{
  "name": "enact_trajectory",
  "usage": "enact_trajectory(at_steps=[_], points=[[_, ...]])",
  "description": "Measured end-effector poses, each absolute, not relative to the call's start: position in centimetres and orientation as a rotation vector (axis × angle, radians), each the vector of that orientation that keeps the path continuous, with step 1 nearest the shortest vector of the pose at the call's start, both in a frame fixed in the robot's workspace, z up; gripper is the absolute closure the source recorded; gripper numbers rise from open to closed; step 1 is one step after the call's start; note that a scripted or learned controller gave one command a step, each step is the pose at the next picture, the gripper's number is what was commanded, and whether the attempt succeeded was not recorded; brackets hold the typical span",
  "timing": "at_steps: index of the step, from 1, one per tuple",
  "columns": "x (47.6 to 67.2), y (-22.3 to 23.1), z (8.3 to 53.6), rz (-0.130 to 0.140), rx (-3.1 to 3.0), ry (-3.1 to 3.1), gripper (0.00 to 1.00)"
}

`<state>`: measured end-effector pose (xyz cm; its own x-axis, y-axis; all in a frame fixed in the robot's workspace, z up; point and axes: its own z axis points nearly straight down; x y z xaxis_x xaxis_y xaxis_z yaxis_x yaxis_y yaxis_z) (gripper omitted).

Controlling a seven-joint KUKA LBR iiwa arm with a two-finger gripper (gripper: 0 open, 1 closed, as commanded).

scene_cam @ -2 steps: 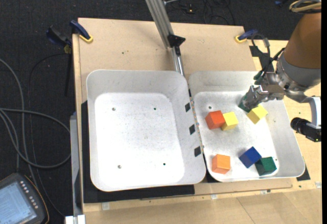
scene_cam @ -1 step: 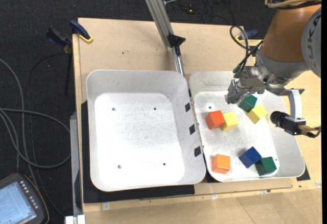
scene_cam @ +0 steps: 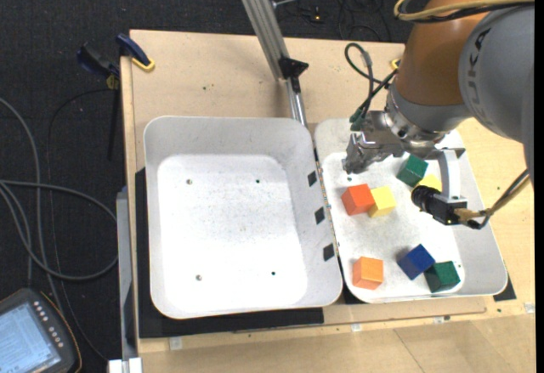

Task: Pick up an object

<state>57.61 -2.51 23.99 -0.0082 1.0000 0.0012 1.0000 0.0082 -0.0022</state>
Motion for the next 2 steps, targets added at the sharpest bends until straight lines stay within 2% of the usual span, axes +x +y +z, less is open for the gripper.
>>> enact_trajectory(at_steps=[1, 2], points=[[57.9, 2.2, 23.0, 0.001, -2.211, -2.228, 1.00], [59.9, 8.0, 23.1, -0.004, -2.213, -2.231, 1.00]])
